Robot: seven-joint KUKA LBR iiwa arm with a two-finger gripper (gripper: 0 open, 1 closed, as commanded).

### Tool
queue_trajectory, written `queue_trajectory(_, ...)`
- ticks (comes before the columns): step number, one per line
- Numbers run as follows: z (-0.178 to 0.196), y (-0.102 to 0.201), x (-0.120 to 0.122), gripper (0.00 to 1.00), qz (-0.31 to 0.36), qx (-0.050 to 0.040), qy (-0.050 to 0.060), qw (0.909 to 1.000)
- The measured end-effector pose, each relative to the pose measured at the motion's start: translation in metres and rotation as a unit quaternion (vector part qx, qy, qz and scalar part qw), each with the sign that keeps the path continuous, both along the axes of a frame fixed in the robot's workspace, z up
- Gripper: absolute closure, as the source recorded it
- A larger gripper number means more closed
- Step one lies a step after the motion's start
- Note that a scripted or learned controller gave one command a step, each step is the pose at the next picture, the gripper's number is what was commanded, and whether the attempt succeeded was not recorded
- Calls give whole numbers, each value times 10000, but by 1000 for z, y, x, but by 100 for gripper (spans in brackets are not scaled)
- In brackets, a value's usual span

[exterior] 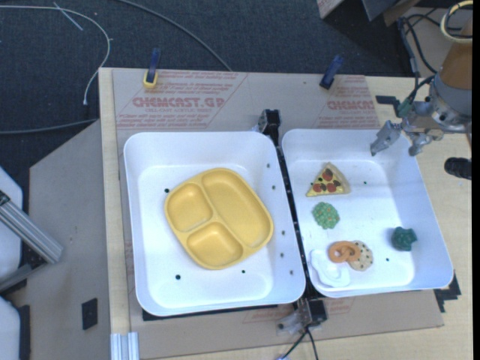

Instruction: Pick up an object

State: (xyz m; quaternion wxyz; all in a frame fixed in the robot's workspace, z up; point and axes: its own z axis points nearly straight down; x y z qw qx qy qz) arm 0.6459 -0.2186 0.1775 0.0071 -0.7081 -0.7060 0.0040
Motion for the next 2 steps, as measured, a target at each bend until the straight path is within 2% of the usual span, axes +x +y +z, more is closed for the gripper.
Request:
queue_trajectory(1, 10, 1, 4, 0, 19, -19, -77, 10000)
queue_trajectory(2, -45, 9, -2, 0, 21, -12, -54, 10000)
